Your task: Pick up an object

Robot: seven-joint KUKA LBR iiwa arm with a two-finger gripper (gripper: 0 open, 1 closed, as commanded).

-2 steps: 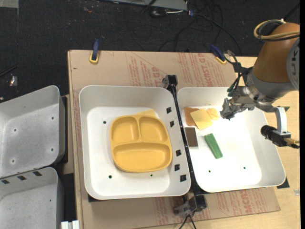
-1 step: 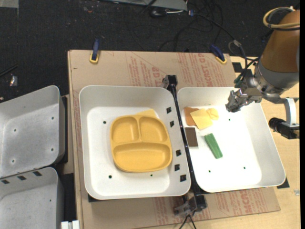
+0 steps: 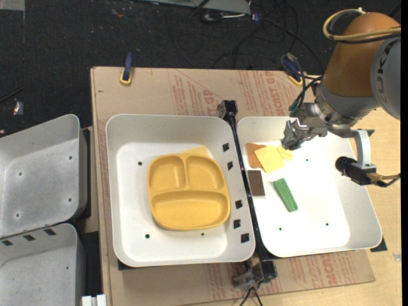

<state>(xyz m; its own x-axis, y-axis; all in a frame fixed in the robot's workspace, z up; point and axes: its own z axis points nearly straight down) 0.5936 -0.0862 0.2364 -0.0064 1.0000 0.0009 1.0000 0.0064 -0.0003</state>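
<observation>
The right bin point(image 3: 331, 228) holds a yellow flat piece point(image 3: 272, 159) lying partly over an orange piece point(image 3: 255, 150), a brown block point(image 3: 256, 183) and a green stick point(image 3: 286, 194). My gripper point(image 3: 292, 139) hangs over the bin's far left part, just right of and above the yellow piece. I cannot make out what lies between it and that piece. The left bin point(image 3: 127, 234) holds a yellow divided tray point(image 3: 189, 192).
A black divider point(image 3: 241, 183) runs between the two bins. Blue clamps point(image 3: 127, 68) point(image 3: 292, 66) hold the cardboard base at the back. Grey lids point(image 3: 38, 171) lie off the bench to the left. Cables trail at the back and right.
</observation>
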